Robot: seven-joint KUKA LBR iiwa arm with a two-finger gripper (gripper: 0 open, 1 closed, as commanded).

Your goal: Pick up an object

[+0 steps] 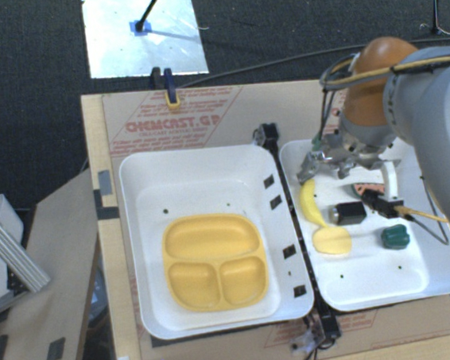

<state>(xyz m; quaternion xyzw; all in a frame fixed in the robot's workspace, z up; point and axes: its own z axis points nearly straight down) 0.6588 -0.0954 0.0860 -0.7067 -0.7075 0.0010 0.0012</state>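
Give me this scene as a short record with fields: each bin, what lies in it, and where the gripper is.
left bin: yellow divided plate
right bin: banana, pale yellow round piece, dark green object
gripper: over the right bin's far part, close to the banana's upper end
task state: all three objects lie on the bin floor, none lifted

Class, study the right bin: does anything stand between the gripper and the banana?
Nothing visible does. The gripper hangs close by the far end of the banana in the right bin. The pale yellow piece and the green object lie nearer the camera, off that path.
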